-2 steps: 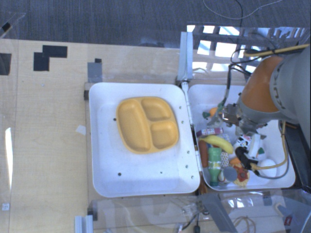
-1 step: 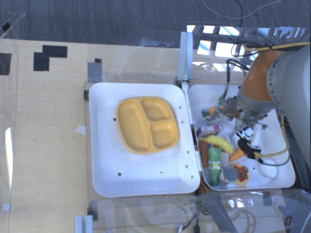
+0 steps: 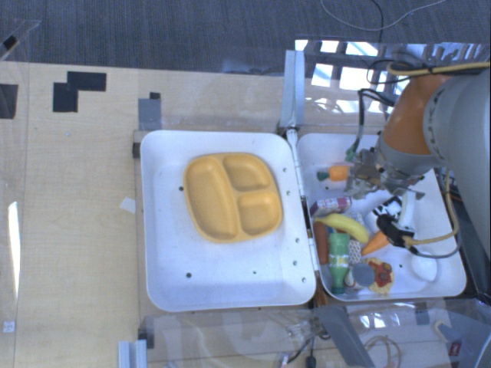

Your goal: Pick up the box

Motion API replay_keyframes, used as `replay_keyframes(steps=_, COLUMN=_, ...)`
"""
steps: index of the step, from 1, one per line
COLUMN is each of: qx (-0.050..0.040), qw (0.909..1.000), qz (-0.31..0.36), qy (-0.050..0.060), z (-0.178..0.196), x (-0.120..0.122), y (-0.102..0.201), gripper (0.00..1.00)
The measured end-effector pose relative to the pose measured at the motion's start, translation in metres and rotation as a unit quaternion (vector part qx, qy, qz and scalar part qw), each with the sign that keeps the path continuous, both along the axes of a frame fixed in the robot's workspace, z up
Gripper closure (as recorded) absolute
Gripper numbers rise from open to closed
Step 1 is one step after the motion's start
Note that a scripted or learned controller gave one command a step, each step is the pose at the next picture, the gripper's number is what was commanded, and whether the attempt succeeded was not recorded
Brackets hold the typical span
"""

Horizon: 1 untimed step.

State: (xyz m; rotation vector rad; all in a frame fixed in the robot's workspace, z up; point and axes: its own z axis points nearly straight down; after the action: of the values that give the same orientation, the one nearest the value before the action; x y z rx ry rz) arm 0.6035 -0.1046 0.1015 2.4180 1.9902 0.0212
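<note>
End effector: the end effector [image 3: 374, 176] hangs over the right bin [image 3: 437, 282], above and just right of the banana [image 3: 345, 225] as the camera sees it; released or clenched cannot be told, and nothing shows in its grip.
Arm: grey, with an orange band [image 3: 406, 125], reaching in from beyond the banana's right.
Box: the likeliest candidate is a small red-and-white oblong pack [image 3: 331, 204], lying flat just above the banana's left end; its print is too small to read.
Box axis: long axis runs roughly left to right, tilted slightly up toward the right, nearly parallel to the banana.
Around the box: an orange-and-green toy [image 3: 336, 173] farther up from the banana; the bin's left wall close beside it; the end effector just to its right.
Below the banana: a green bottle [image 3: 338, 250] and a carrot [image 3: 375, 242], then a clutter of small pieces [image 3: 376, 273] that cannot be told apart.
Left of the banana: the left bin [image 3: 222, 282] holds a yellow divided tray [image 3: 232, 195].
Counts: two bins, one tray with three compartments, one banana, one carrot, one green bottle.
Surface: pale wood [image 3: 69, 205], well left of the banana.
</note>
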Motion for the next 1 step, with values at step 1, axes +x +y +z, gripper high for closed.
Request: replay_keyframes(steps=1, qx=0.0000, qw=1.0000, qz=0.000, qy=0.000, z=-0.0001, x=-0.0001, y=0.0000, gripper=0.00)
